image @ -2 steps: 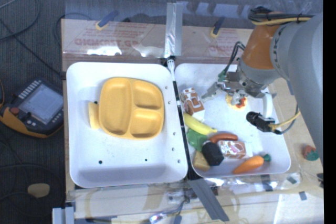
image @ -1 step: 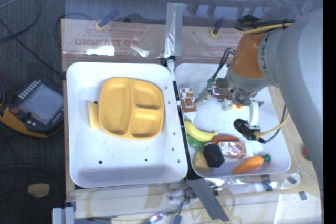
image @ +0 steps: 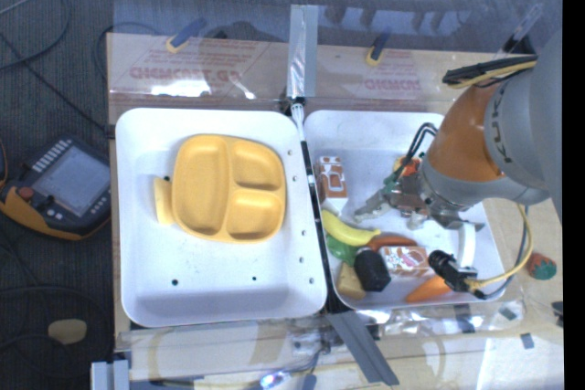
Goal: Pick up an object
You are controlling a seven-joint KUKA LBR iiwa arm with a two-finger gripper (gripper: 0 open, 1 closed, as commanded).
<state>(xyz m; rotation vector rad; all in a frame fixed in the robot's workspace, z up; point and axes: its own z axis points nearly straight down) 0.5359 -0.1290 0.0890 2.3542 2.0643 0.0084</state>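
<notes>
left bin (image: 137,288): yellow divided tray (image: 228,187) | right bin (image: 366,128): banana (image: 345,229), black object (image: 371,270), orange carrot (image: 428,290), brown packet (image: 331,177) | gripper (image: 384,201): above the banana, grip state can't tell

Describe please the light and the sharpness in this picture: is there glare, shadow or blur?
Camera view: even, soft light; the yellow tray is fairly sharp, with a thin shadow at its lower edge. Glare lies on the clear plastic behind the bins and along the front rail. The gripper and the small items under it look soft.
</notes>
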